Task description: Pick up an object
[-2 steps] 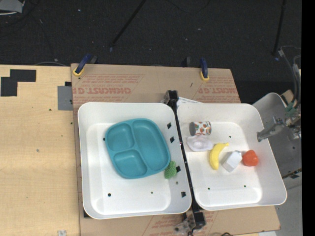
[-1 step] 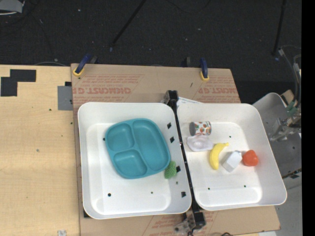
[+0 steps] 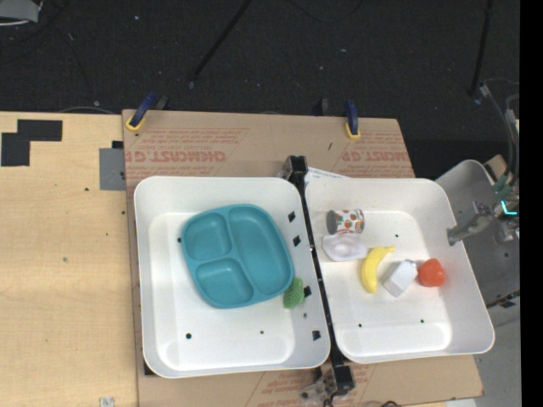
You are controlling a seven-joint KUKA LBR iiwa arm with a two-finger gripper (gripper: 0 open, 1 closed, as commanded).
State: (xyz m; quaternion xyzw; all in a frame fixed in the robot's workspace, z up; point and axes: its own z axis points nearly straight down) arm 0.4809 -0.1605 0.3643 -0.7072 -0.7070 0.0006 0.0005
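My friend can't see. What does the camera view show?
Two white bins sit side by side. The left bin holds a teal plate and a small green thing. The right bin holds a banana, a cup and a red thing.

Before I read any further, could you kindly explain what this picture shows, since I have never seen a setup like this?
This is a single camera fixed above a workbench, looking down at a slant. Two shallow white plastic bins sit side by side on a brown cardboard sheet. The left bin holds a teal plastic divided plate with a small green toy at its lower right corner. The right bin holds a small patterned cup on its side, a pale clear plastic piece, a yellow toy banana, a white block and a red-orange rounded toy. The grey metal parts at the right edge belong to the robot arm, which is meant to pick up an object. Nothing looks lifted yet.
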